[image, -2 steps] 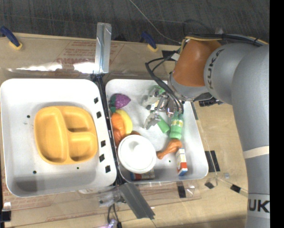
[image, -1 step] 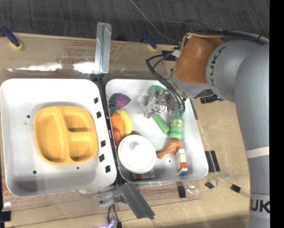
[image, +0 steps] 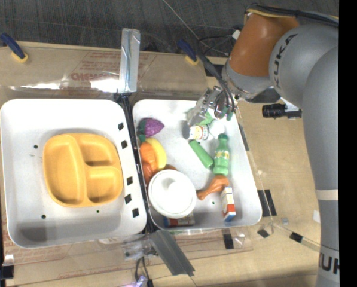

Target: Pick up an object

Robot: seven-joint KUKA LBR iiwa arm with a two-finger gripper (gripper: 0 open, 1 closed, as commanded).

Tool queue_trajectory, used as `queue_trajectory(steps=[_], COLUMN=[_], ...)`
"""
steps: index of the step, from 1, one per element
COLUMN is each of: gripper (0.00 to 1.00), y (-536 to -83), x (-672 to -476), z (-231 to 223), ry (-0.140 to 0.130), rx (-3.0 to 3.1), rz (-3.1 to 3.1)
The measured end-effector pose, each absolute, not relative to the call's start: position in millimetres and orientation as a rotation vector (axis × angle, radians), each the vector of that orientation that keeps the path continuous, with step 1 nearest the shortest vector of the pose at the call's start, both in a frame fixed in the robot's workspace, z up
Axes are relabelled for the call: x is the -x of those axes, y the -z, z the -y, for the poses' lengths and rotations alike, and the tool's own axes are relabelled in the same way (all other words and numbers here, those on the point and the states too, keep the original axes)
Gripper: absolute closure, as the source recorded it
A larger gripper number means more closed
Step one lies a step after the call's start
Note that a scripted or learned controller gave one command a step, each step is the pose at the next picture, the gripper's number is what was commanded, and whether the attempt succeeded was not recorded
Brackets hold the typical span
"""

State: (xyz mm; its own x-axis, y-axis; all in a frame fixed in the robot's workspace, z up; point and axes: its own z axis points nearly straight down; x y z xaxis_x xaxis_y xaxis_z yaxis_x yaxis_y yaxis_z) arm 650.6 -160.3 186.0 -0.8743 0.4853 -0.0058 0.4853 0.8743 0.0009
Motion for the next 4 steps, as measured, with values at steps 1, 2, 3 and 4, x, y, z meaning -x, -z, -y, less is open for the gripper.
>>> queue_trajectory(steps=[1, 2, 3, 4], gripper=[1.0, 1.0, 1.0, 1.0], y=[-250, -285, -297, -287], x=[-645.6, -648.5, -645.3, -588.8], z=[168, 149, 135, 157], ry=[0.001, 0.001, 0.002, 0.004], rx=[-1.16, -1.322, -1.714, -1.761], rz=[-2.914, -2.846, -2.63, -2.602])
